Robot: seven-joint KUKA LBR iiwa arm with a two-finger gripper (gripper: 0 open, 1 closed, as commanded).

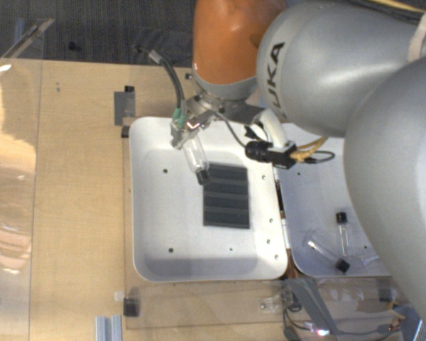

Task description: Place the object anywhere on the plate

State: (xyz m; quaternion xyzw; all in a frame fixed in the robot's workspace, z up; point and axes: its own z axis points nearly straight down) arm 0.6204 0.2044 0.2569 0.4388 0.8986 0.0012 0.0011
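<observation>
A: Where is the vial (195, 158) from the gripper (187, 135)?

B: Just under it, long axis slanting away toward the dark ribbed plate (226, 195), its black cap touching the plate's near corner. I cannot tell its grip.

A: The bins?

B: The left bin (153, 244) has the plate; the right bin (309, 261) has more vials (341, 240).

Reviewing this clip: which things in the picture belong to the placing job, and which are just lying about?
Job:
- pincer
- clear vial at its tip
- dark ribbed plate in the left bin

Lying about:
- two clear vials in the right bin
</observation>
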